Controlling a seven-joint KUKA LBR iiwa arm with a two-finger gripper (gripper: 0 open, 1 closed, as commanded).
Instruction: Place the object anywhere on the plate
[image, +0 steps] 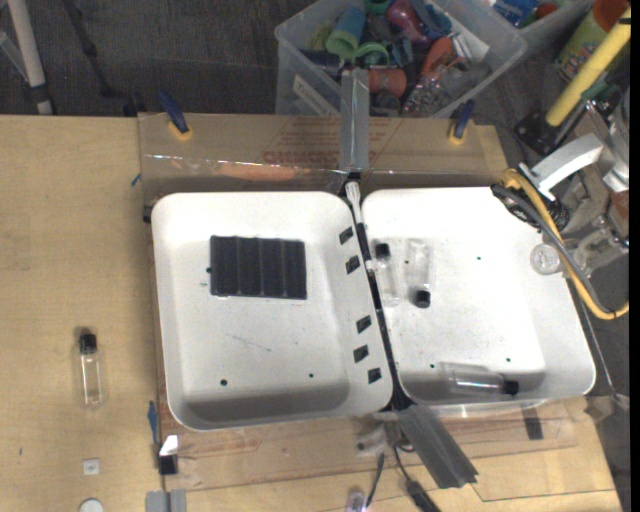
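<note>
Bench (60, 200) bears vial (90, 368) (left, outside bins (250, 400)).

Two white bins (250, 215), one black plate (258, 268), perhaps four vials (90, 367).

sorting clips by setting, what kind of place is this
Probably a robotics lab bench: two shallow white bins side by side, clear vials lying in the right one, and a tub of mixed test objects behind.

Black plate (258, 267) in left bin (180, 330); vials (480, 379) in right bin (470, 330).
</note>
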